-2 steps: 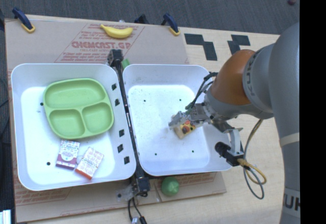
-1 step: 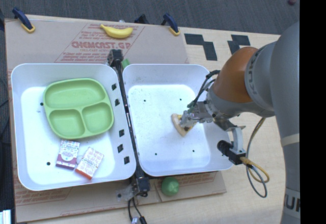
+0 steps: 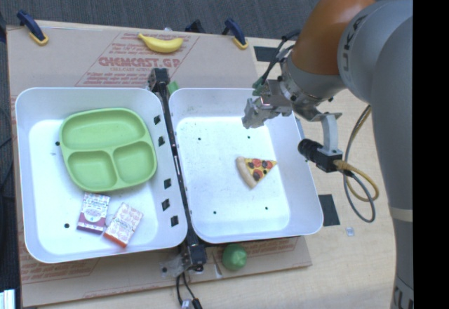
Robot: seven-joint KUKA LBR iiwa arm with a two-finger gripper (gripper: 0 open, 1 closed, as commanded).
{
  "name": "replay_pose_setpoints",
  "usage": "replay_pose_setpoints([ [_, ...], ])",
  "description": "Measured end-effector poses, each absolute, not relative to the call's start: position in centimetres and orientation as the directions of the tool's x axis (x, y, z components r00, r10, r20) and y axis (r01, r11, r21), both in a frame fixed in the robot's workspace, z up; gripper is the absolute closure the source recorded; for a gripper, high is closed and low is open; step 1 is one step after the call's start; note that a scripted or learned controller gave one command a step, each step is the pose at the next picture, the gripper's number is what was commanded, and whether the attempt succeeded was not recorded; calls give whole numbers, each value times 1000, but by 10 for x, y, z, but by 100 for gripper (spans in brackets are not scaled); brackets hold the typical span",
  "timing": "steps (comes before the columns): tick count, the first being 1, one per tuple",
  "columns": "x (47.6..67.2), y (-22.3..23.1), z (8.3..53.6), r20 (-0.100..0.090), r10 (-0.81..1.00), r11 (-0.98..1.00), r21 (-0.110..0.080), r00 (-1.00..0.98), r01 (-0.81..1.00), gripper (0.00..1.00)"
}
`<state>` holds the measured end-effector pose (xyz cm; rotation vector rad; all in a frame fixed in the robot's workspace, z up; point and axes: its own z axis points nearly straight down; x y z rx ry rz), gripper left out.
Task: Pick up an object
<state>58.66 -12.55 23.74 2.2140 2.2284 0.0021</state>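
A toy pizza slice [image 3: 255,170], tan crust with red and dark toppings, lies flat near the middle of the right bin [image 3: 210,223], with bare white floor all around it and the bin's walls well apart from it. Above and just beyond it hangs the end effector [image 3: 254,115], near the bin's far right edge, touching nothing; whether it is open or closed I cannot tell. The left bin [image 3: 35,230] holds a green divided plate [image 3: 106,147] and two small packets [image 3: 109,218].

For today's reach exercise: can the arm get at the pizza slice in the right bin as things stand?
Probably yes. The pizza slice lies alone on the right bin's open floor, and the gripper hangs just above and behind it with nothing between.
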Motion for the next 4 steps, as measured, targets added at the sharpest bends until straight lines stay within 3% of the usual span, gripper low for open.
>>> replay_pose_setpoints([
  [1,586,-126,236,1,1000,5,-2,-5,1000,0],
  [2,521,-170,130,0,1000,6,-5,-6,1000,0],
  [3,615,-198,91,1,1000,5,-2,-5,1000,0],
  [4,539,-211,92,1,1000,6,-4,-6,1000,0],
])
